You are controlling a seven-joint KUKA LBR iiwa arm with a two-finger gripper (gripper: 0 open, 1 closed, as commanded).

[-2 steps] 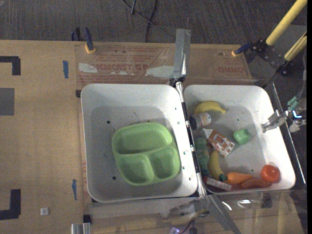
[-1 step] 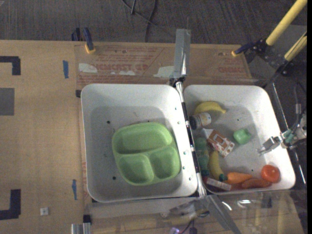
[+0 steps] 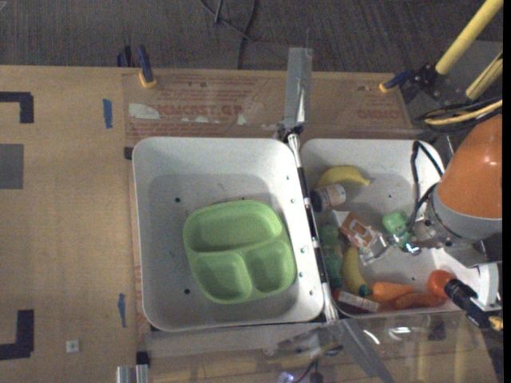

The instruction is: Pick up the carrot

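The carrot (image 3: 393, 292) is a long orange piece lying flat near the front wall of the right bin (image 3: 399, 159). My gripper (image 3: 382, 244) hangs over the middle of that bin, above and slightly left of the carrot, close to an orange-and-white packet (image 3: 357, 231) and a small green object (image 3: 394, 222). Nothing orange shows at the gripper tip. The arm's orange band (image 3: 477, 180) covers the bin's right side.
A green divided plate (image 3: 238, 250) lies in the left bin (image 3: 160, 214). The right bin also holds a banana (image 3: 343, 175), a small bottle (image 3: 330, 195), a yellow piece (image 3: 351, 268), green items (image 3: 330, 242) and an orange-red bottle (image 3: 441, 282).
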